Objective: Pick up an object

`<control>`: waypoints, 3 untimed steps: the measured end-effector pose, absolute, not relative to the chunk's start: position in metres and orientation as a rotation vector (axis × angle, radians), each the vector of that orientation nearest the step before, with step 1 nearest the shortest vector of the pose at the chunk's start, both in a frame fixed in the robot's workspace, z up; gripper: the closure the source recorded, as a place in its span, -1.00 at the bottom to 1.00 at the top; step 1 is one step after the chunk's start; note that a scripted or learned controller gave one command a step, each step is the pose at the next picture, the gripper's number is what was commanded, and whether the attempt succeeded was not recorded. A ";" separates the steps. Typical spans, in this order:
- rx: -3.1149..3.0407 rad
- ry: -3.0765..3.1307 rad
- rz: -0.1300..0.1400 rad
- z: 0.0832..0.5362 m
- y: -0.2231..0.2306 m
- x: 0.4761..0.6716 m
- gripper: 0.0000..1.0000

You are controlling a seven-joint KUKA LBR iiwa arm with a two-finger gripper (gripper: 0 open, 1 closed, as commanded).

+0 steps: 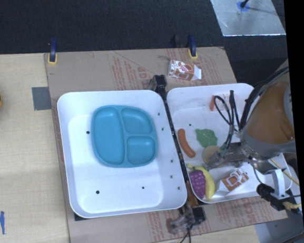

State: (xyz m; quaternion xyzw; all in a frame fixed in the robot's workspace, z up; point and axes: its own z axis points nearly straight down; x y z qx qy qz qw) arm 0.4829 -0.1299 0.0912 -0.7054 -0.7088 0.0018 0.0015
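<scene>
Two white bins (pixel 70 152), one blue plate (pixel 124 135), one sausage (pixel 185 143), one banana (pixel 208 185).

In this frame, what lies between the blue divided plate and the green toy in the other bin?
In the camera view, between the blue plate and the green toy lie the two bins' adjoining rims and an orange sausage.

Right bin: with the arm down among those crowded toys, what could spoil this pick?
1. Clutter: the purple grapes, banana and snack packet lie pressed together near the claw, so it may nudge or catch two at once.
2. Cables loop low over the right bin and could drag the green toy or the sausage.
3. The arm hides the claw's tip, so a failed grasp might pass unseen.
</scene>
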 end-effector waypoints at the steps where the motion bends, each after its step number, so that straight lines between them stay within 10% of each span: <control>1: -2.212 -2.228 0.004 0.092 -0.102 0.534 -1.00; 2: -2.216 -2.225 0.001 0.092 -0.119 0.582 -1.00; 3: -2.212 -2.227 0.002 0.102 -0.119 0.582 1.00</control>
